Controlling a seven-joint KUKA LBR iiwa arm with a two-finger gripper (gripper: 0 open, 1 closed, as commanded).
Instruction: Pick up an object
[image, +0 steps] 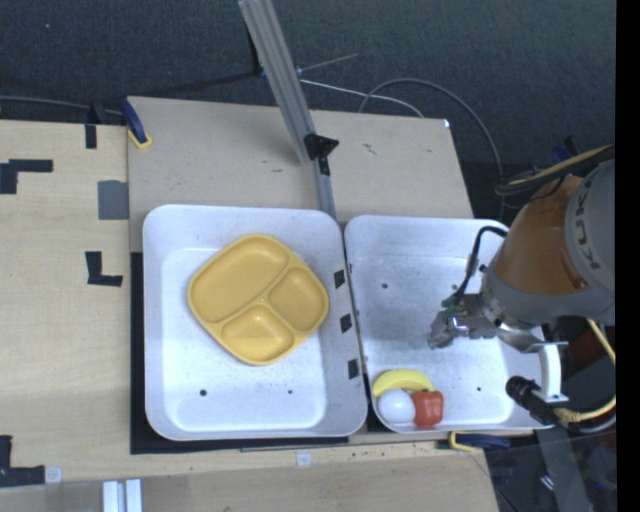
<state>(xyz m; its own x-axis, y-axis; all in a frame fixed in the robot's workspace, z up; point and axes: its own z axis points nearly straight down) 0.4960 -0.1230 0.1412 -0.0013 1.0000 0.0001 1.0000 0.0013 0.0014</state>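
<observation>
Plastic in a warm yellow, the three-compartment divided plate (258, 298) lies flat in the left white bin (165, 395), well left of the ridge where the two bins meet (342, 300), and nothing is near it. Right of that ridge, the right white bin (400, 240) holds a small cluster pressed into its near corner just beside the ridge: a curved yellow banana-like toy (402, 379), a white ball-shaped object (396, 406) touching it below, and a small red block-like piece (428, 407) touching the ball on its right. Further right of the ridge, over bare bin floor, the two-finger gripper (447, 328) hangs low with nothing visibly between its fingers; how far apart they stand I cannot tell from this slant. Behind it the grey arm with its orange band (545, 250) reaches in. The cluster looks the likeliest target, being nearest the gripper. To do the approach well, the gripper should probably travel toward the ridge and the near wall, centre over one piece, the red one on the open side being easiest, and descend straight, since the crowding and the bin wall leave little room for the fingers and a slanted entry could shove the pieces apart.
</observation>
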